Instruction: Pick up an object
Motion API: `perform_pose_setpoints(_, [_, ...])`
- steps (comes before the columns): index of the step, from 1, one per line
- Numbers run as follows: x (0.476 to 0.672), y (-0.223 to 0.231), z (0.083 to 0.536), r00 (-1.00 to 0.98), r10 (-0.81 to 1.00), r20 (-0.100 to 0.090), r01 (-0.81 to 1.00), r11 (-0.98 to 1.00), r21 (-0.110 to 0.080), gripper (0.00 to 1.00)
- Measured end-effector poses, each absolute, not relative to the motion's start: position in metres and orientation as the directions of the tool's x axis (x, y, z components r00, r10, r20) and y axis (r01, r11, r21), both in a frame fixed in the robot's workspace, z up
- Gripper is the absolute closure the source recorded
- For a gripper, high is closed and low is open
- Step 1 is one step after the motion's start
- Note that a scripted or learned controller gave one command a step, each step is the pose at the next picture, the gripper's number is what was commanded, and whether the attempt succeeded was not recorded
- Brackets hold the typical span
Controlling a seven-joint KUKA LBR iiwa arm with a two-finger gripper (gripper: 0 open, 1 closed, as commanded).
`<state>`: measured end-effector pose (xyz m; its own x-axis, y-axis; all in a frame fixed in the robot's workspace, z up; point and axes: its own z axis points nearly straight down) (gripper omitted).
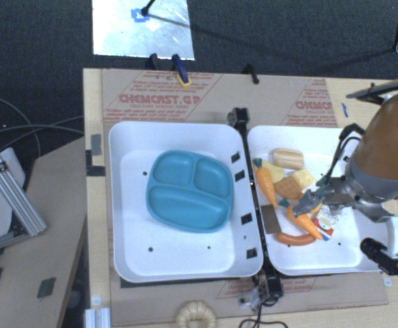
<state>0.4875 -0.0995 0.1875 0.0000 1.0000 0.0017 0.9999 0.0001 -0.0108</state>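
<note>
The right bin (349, 255) holds a heap of toy food. A tan bread roll (287, 158) lies at the back, with a pale yellow wedge (271, 173) and a long orange carrot (266, 187) to its left. A brown cracker piece (289, 187) and a yellow block (303, 178) sit in the middle. Toward the front lie a second orange carrot (306, 225) and a reddish sausage (293, 238). My gripper (311, 201) reaches in from the right and hangs low over the middle of the heap, just above the second carrot and beside the cracker piece.
The left bin (134, 251) holds a blue divided plate (188, 190). A black divider with clips (248, 183) runs between the bins. The arm's bulky grey body (386, 156) covers the right bin's right side. A small white and red scrap (327, 224) lies under the wrist.
</note>
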Motion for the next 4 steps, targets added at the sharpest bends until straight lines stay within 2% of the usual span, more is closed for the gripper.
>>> perform_pose_setpoints(1, [0.49,-0.1,0.193,-0.002,1.0,0.0,1.0,0.002,0.001,0.0])
perform_pose_setpoints(2, [0.49,-0.103,0.13,-0.001,1.0,0.002,1.0,0.001,-0.005,0.0])
perform_pose_setpoints(3, [0.493,-0.107,0.087,0.003,1.0,-0.008,1.0,-0.002,0.01,0.0])
perform_pose_setpoints(4, [0.495,-0.106,0.099,0.001,1.0,-0.006,1.0,-0.001,0.017,1.0])
